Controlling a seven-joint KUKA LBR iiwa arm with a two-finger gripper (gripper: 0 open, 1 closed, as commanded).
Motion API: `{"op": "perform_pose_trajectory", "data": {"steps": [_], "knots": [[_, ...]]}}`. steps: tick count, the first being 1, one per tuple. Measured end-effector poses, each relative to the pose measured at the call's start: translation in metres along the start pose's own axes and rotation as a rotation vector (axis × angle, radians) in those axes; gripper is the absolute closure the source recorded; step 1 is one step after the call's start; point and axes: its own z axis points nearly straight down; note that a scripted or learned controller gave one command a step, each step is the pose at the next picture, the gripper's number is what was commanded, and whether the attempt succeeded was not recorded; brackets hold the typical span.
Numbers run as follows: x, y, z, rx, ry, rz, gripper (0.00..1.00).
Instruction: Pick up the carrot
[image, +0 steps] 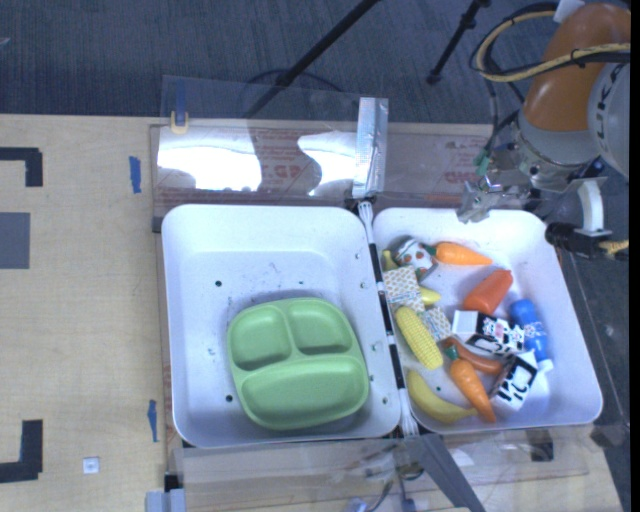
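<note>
Overlapping toys (470, 345) half-hiding carrot (471, 388)

glossy white plastic bins (270, 235), matt green plastic tray (297, 362), smooth carrot (470, 387)

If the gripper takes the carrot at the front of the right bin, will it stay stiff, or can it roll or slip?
The carrot looks like moulded toy plastic, so it probably stays stiff and is light. Its smooth, tapered, round body may slip from the fingers or roll if nudged. It lies against the banana and other toys, so neighbours would likely shift too.
</note>
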Motion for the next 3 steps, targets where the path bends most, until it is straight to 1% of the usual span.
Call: {"op": "perform_pose_trajectory", "data": {"steps": [1, 2, 3], "knots": [[0.0, 0.0, 0.0, 0.001, 0.0, 0.0, 0.0], [-0.015, -0.026, 0.092, -0.003, -0.002, -0.264, 0.0], [-0.016, -0.025, 0.081, -0.007, -0.005, -0.263, 1.0]]}}
